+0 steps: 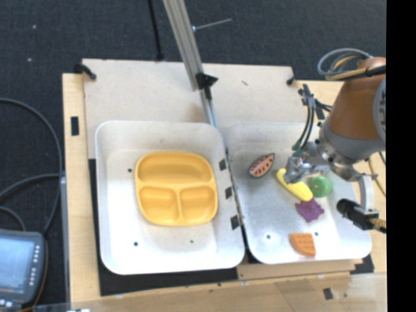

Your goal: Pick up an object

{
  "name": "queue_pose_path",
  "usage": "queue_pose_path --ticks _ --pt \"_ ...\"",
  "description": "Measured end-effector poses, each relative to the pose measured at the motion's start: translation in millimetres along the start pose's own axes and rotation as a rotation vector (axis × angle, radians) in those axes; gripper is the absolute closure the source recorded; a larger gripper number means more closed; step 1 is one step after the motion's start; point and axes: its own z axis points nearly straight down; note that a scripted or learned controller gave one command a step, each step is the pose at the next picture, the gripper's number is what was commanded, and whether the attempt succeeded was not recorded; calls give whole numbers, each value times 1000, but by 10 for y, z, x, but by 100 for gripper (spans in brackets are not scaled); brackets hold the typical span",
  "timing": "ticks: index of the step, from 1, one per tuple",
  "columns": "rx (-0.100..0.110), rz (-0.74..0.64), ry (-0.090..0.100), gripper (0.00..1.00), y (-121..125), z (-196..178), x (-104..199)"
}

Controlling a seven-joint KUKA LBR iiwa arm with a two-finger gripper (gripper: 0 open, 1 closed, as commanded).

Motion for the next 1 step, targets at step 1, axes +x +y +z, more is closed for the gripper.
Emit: queue_pose_path --ticks 1 --pt "0 -5 0 100 -71 -518 -34"
